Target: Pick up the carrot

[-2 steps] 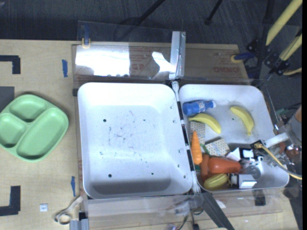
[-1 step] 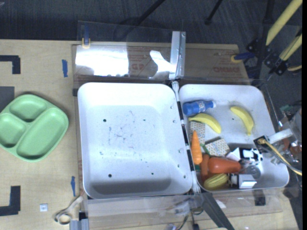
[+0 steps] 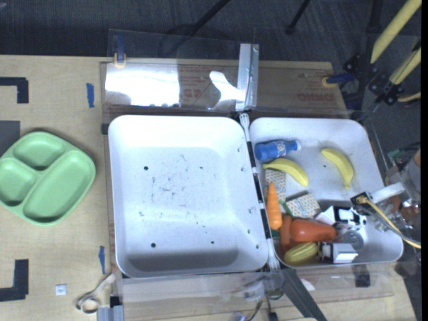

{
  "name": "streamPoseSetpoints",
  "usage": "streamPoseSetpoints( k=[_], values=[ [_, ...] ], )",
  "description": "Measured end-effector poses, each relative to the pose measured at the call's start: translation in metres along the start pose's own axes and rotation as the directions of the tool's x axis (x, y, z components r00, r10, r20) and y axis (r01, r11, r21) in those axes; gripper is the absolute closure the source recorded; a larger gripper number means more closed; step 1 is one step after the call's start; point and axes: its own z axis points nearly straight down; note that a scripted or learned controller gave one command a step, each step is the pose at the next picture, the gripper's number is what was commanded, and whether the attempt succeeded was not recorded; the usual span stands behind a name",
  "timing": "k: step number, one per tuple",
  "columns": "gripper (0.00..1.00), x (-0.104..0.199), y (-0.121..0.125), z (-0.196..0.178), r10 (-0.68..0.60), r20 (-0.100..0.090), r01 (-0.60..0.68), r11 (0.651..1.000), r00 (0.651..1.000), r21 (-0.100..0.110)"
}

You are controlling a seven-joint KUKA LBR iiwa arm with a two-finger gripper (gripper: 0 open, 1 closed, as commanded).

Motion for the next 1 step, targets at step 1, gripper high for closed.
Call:
streamPoseSetpoints(
  k=[1],
  values=[
    [1.00,-0.0005,0.0007,0.0015,0.002,0.000,-0.002,1.000,1.000,0.000]
  ],
)
